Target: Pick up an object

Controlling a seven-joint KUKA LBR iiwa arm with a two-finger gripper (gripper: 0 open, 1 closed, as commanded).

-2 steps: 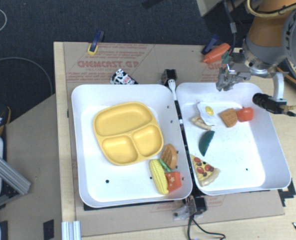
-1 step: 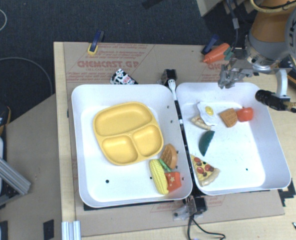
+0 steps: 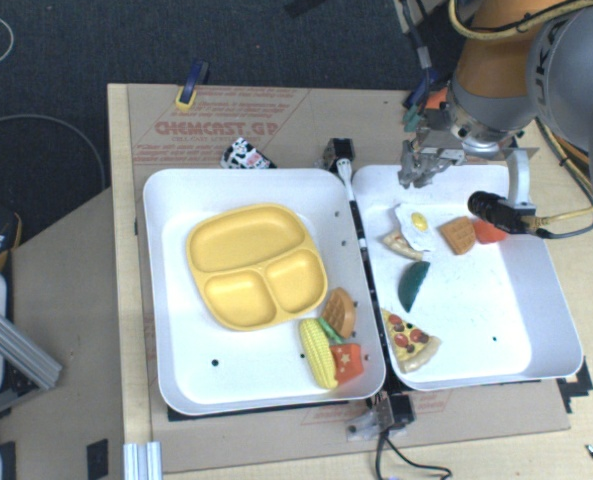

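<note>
Yellow divided tray beside toy corn, left bin.

The arm is built of smooth rounded segments: a matte grey shell at the right and a glossy orange band that wraps the section above the wrist. Below the band sits a grey metallic collar, tapering to a paler ring. Thin yellowish cables loop around the orange part, and a dark cable runs up past it on the left. Small teal and orange fittings cling to the wrist's left side. The claw is a compact cluster of grey metal parts with slim fingers.
</note>
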